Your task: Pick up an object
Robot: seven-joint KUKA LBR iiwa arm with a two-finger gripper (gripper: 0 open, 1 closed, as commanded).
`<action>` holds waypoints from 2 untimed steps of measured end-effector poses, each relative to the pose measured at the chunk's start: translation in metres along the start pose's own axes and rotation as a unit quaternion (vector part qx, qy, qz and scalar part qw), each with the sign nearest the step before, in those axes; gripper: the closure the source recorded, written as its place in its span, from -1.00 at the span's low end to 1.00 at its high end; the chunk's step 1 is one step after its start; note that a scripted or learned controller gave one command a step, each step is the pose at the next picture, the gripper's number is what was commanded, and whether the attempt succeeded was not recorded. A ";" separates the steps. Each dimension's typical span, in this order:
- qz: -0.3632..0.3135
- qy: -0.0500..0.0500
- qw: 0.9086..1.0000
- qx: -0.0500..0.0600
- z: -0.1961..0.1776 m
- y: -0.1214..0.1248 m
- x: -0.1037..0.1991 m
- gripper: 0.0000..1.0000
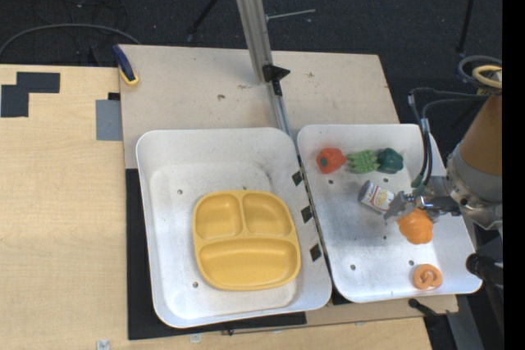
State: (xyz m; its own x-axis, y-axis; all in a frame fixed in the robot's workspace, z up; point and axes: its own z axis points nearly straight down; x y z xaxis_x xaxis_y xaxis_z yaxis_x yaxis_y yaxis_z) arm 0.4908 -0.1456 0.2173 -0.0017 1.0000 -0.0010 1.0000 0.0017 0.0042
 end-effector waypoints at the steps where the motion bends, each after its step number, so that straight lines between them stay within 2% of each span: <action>1: 0.000 0.000 1.000 0.000 -0.063 0.001 -0.003 1.00; 2: -0.001 0.001 1.000 0.004 -0.050 0.007 0.042 1.00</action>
State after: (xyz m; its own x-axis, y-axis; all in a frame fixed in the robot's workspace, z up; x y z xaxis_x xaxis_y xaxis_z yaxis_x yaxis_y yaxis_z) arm 0.4973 -0.1032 0.2670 -0.0034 1.0000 0.0017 1.0000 0.0034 -0.0031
